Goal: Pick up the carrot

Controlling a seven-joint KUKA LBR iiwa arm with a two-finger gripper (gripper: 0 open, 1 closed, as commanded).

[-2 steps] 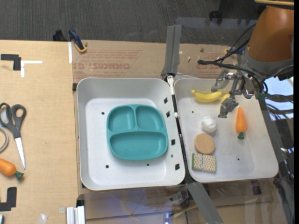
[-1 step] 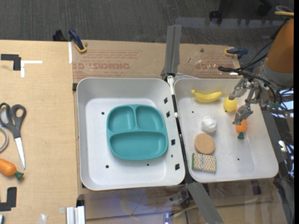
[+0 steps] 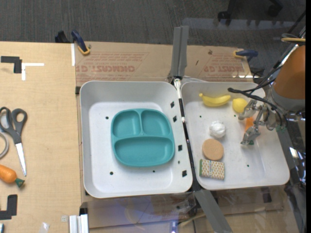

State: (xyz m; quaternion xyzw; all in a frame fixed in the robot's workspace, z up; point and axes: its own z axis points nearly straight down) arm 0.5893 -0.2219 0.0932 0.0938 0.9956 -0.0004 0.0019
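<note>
Gripper over carrot, just right of lemon; grip state: cannot tell. Carrot likely light, stiff, smooth: pinch across its middle.

- Dark grey carpet floor runs along the top.
- Pale wooden counter at left.
- Brown cardboard sheet lies behind the bins.

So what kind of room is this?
Probably a robot lab. A robot arm reaches over two white bins, clamps hold cardboard on the bench, and scissors lie nearby.
</note>
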